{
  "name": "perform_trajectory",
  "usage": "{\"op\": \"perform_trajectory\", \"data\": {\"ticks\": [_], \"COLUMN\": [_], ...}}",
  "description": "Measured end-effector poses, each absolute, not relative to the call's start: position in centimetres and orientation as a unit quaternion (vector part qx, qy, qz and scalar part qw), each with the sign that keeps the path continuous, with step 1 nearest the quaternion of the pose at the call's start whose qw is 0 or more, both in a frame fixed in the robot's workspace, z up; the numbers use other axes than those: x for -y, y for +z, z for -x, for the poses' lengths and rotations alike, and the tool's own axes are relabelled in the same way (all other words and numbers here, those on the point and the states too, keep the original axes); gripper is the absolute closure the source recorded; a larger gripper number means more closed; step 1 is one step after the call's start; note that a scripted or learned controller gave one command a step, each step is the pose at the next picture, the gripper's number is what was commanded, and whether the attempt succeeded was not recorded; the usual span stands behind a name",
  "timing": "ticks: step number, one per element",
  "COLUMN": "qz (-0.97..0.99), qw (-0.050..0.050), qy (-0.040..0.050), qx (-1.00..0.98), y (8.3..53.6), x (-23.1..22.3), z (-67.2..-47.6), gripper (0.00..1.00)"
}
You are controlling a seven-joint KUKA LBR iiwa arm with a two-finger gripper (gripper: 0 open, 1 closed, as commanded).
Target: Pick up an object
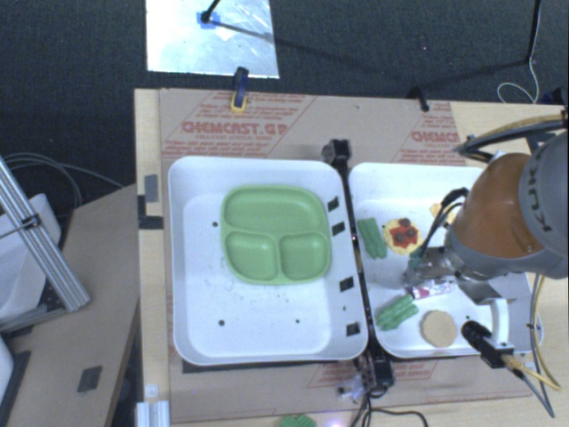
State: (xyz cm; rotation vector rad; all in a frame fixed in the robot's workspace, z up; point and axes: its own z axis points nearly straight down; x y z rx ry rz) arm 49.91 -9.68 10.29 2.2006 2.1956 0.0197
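Gripper hung low in the right bin, beside a pink-white packet; its grasp I cannot tell. Green pieces, a tan disc lay near.

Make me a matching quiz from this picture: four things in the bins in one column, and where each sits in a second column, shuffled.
Things:
1. green divided plate
2. tan round piece
3. yellow and red piece
4. gripper

Places:
A. right bin, near its front edge
B. middle of the left bin
C. right bin, above a pink and white piece
D. right bin, right of the upper green pod

Pairs: 1-B, 2-A, 3-D, 4-C
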Motion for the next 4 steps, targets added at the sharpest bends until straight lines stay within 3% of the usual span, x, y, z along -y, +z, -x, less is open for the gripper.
{"op": "perform_trajectory", "data": {"ticks": [1,2,3,4], "qz": [-0.702,-0.706,-0.709,-0.707], "qw": [0.003,0.001,0.000,0.001], "qy": [0.0046,0.0009,-0.0008,-0.0005], "qx": [-0.712,-0.708,-0.705,-0.707], "y": [18.9,18.5,18.4,9.3], "x": [0.5,1.1,6.5,9.8], "z": [-52.7,-52.5,-48.5,-55.6], "gripper": [1.00,0.00,0.00,0.00]}}
